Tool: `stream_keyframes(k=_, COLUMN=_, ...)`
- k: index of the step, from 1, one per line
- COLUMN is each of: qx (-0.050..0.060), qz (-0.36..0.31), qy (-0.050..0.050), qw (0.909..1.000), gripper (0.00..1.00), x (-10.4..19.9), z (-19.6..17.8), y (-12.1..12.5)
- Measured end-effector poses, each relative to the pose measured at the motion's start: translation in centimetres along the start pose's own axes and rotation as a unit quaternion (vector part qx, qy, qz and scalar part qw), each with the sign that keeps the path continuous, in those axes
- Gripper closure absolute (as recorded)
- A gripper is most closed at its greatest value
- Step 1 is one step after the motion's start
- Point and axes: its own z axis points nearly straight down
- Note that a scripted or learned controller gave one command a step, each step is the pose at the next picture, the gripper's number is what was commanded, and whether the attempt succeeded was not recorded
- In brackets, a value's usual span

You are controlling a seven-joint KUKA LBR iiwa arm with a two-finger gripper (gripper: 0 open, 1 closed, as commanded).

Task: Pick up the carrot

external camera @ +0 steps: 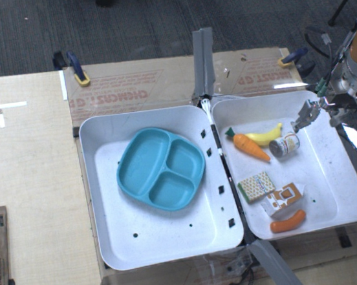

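The carrot [249,146], likely a light, stiff, smooth toy best pinched mid-body, lies in the right bin [342,169] touching a banana [265,135], near a small jar [285,146], two cartons and a sausage [287,222]. Gripper [305,115] hovers beside, apparently released. Left bin [104,200] holds a blue plate [161,168].

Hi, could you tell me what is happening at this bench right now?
A robot arm is reaching in from the right toward the right bin, where it is meant to pick up the carrot. Its claw hovers near the bin's far right corner, apart from the carrot. The carrot lies against a banana, beside a small jar. The left bin holds a blue divided plate.
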Motion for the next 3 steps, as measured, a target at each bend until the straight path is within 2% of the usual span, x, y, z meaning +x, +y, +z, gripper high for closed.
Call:
stream_keyframes(k=1, qx=-0.002, qz=0.025, qy=0.000, qw=0.9997, gripper=0.00, x=2.8, z=14.3, y=4.9)
stream_keyframes(k=2, qx=-0.001, qz=0.144, qy=-0.001, qw=0.9896, gripper=0.00, x=6.6, z=15.9, y=9.2)
stream_keyframes(k=3, qx=-0.002, qz=-0.049, qy=0.000, qw=0.9988, gripper=0.00, x=6.3, z=15.8, y=5.9)
